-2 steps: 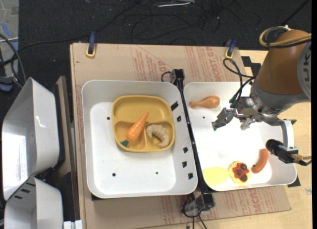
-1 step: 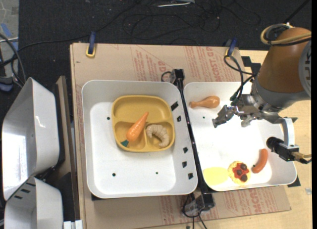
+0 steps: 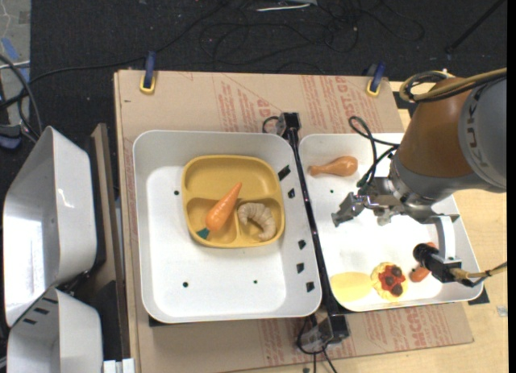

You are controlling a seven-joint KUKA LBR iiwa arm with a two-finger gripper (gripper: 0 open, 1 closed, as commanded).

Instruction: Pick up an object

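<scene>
Drumstick (image 3: 334,167) lies near the pincer (image 3: 348,209), carrot (image 3: 223,206) on the plate (image 3: 201,176).

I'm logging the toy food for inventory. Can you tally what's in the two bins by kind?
Carrot: 1
Shrimp: 1
Chicken drumstick: 1
Pizza slice: 1
Pale yellow round piece: 1
Divided yellow plate: 1, holding the carrot and shrimp in the left bin
Total: 6

Bright, even overhead light; sharp.
</scene>
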